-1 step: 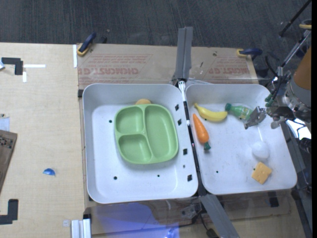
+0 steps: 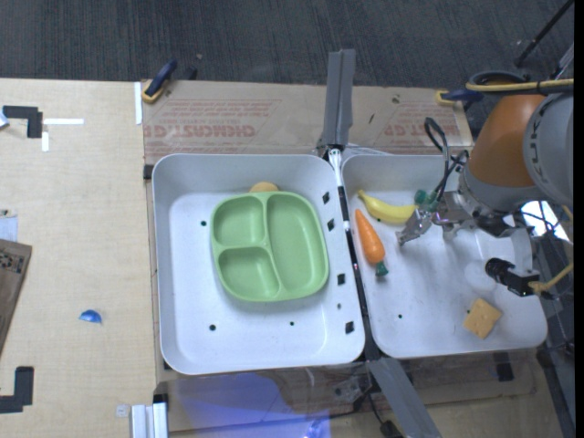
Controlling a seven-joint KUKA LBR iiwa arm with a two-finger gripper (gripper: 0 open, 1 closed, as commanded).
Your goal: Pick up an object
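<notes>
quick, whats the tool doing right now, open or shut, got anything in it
tool: over the right bin, beside the banana and carrot; open or shut cannot be told, nothing seen held.

Right bin (image 2: 511, 340): banana (image 2: 388, 210) and carrot (image 2: 368, 235) crowd upper left, cracker (image 2: 482, 318) lower right, middle floor open. Tray (image 2: 270, 245) fills left bin (image 2: 182, 336) centre.

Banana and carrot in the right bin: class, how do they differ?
The banana is yellow and curved; the carrot is orange and straight with a green end. The banana lies nearer the bin's far wall, the carrot nearer the divider. Both are toy foods lying flat in the right bin.
</notes>
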